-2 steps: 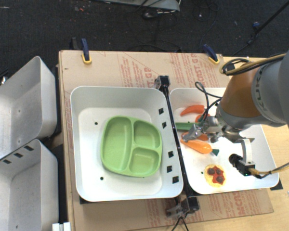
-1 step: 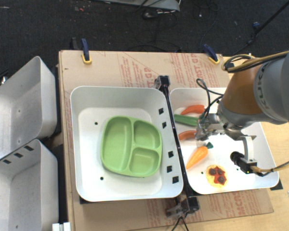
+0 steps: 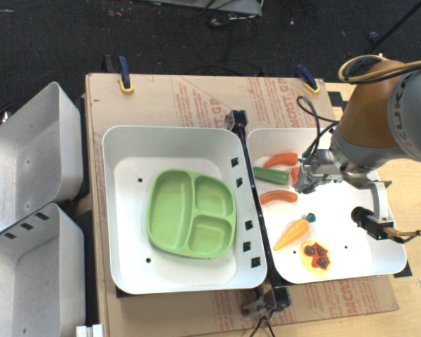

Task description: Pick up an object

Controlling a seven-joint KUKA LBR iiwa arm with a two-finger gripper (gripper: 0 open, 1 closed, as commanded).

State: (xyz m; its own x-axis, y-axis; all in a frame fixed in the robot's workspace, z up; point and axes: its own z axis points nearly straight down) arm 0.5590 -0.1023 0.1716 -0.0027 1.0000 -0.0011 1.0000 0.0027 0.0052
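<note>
camera view: carrot (image 3: 292, 234) points lower-left, leaf end upper-right; gripper (image 3: 303, 181) state unclear.

Pale green divided plate (image 3: 191, 214) in a white bin (image 3: 119, 188); orange carrot (image 3: 292, 234); green stick (image 3: 270, 175); orange-red sausages (image 3: 278, 197).

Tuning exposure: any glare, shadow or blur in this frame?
Camera view: light is even, white right bin bright but toys readable; soft shadow under the carrot; green plate sharp; end effector dark and cluttered, detail hard to resolve.
</note>
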